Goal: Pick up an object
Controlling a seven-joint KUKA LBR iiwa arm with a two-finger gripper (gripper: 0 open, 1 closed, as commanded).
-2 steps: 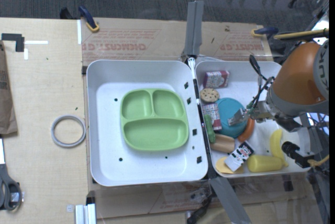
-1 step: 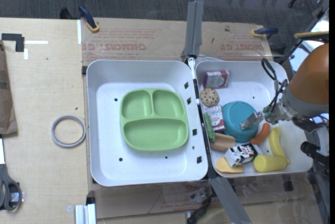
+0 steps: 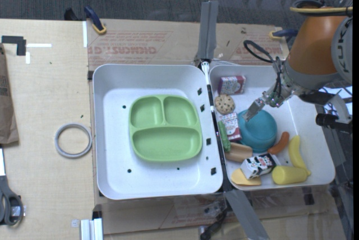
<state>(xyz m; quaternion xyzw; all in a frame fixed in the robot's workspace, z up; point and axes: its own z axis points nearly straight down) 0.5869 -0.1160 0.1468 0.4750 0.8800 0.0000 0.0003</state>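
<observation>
My gripper (image 3: 253, 111) hangs in the right bin (image 3: 320, 121), pointing down and left from the orange-banded wrist. Its tip sits over the upper left rim of a blue bowl (image 3: 261, 131). Nothing shows as held in it. Around the bowl lie a cookie (image 3: 224, 103), a pink packet (image 3: 231, 84), a red-and-white packet (image 3: 230, 125), a bread roll (image 3: 240, 151), an orange sausage (image 3: 279, 142), a banana (image 3: 295, 152), a yellow cylinder (image 3: 290, 174) and a cow-print toy (image 3: 259, 164).
The left bin (image 3: 106, 138) holds a green divided plate (image 3: 165, 128). A grey ring (image 3: 73, 139) lies on the bench to the left. A metal divider (image 3: 207, 37) runs between the bins. The arm's body fills the upper right.
</observation>
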